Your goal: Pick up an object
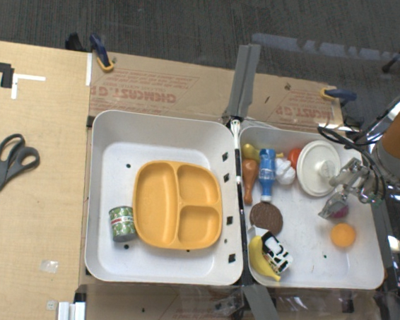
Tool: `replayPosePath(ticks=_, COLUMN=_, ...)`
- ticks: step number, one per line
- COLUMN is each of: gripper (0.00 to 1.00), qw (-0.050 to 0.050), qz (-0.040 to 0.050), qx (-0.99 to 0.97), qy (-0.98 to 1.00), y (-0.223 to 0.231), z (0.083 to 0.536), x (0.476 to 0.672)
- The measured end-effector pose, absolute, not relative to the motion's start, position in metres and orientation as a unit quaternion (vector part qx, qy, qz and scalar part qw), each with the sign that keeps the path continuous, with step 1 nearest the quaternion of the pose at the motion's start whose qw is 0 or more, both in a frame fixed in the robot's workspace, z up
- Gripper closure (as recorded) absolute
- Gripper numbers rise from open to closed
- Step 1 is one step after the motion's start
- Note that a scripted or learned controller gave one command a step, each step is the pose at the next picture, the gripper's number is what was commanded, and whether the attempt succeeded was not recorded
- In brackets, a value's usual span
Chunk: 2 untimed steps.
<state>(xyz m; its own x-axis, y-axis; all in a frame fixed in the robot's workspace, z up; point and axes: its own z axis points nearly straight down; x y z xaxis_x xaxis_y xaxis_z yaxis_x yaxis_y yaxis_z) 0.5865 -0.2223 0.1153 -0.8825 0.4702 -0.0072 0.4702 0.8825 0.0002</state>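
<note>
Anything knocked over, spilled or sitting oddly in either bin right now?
No spills or damage. The green can lies on its side in the left bin, tucked against the yellow divided plate. The right bin's items crowd its left wall.

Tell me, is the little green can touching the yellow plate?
Touching. The camera view shows the green can pressed against the left edge of the yellow plate, with no white bin floor between them.
</note>
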Motion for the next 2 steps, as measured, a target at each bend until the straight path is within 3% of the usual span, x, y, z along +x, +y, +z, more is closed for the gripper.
replayPosePath(ticks=1, gripper=0.00, qw=0.000, qz=0.0000, qx=0.260, qy=0.966, y=-0.1965, z=0.0919, x=0.5009)
replayPosePath(ticks=2, gripper=1.00, qw=0.002, qz=-0.0007, qx=0.258, qy=0.966, y=-0.1960, z=0.1016, x=0.5027)
